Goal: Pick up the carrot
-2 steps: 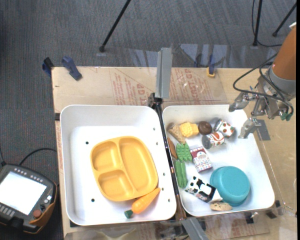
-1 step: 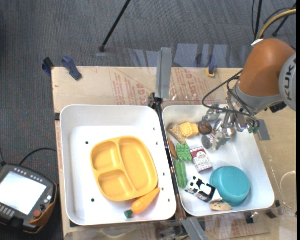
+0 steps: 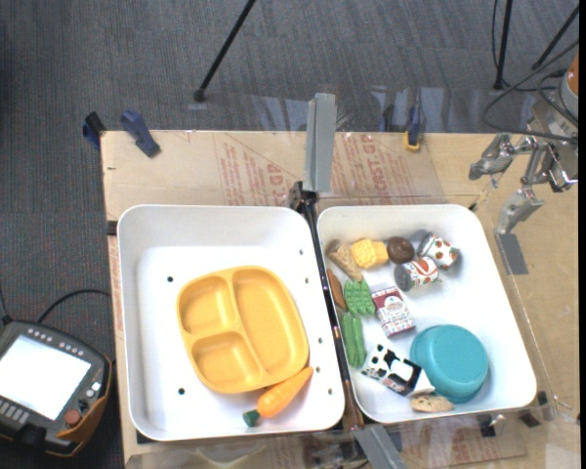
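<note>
Orange carrot (image 3: 283,394), green stem end lower-left, lies tilted in left bin, touching yellow tray's front edge.

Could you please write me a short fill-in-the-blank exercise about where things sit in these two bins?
1. The carrot lies in the ____ bin, against the yellow divided plate.
2. The yellow divided plate has ____ compartments.
3. The bowl in the right bin is ____ in colour.
4. The gripper hangs outside the bins, beyond the right bin's far ____ corner.

Missing words: left; three; teal; right
</note>
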`<state>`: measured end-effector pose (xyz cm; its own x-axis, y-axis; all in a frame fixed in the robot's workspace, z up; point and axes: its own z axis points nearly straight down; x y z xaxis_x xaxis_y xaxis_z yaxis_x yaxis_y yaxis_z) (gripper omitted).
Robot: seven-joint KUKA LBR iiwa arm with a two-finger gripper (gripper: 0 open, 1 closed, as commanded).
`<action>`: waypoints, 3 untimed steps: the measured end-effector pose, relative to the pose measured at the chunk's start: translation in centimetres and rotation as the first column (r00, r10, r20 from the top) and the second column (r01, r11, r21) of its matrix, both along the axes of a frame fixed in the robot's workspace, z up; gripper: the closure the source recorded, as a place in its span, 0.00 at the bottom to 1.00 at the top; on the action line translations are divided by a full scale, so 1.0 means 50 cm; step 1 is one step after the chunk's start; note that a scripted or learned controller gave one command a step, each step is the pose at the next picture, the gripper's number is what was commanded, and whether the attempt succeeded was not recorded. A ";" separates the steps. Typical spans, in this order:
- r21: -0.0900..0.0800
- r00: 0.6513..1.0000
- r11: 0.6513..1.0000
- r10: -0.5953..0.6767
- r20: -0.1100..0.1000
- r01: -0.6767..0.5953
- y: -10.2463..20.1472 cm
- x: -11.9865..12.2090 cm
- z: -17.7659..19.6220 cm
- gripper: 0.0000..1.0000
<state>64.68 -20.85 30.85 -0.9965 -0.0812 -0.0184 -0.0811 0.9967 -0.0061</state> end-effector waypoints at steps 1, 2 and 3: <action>0.005 1.000 1.000 0.002 -0.013 -0.002 0.003 -0.003 -0.016 0.00; 0.005 1.000 1.000 0.002 -0.013 -0.002 0.003 -0.003 -0.016 0.00; 0.011 1.000 1.000 0.004 -0.026 -0.003 0.141 -0.006 -0.194 0.00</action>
<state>64.40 -13.82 21.13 -0.9964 -0.0846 0.0065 -0.0846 0.9964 0.0067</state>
